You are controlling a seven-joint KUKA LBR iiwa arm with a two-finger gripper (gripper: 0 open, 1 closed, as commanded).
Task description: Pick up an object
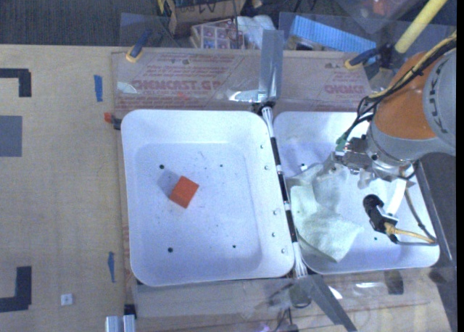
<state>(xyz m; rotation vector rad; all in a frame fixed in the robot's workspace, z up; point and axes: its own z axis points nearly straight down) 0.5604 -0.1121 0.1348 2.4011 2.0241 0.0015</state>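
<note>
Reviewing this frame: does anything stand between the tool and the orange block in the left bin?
Yes. The tool hangs over the right bin, above the crumpled white cloth. The orange block lies in the left bin, so the two bins' adjoining rims stand between them. Nothing else visible lies around the block.

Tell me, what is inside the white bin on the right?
A crumpled white cloth lies on the floor of the right-hand shallow white bin, towards its left wall. The grey arm's gripper reaches in above it. Whatever lies beneath the cloth or the arm is hidden.
</note>
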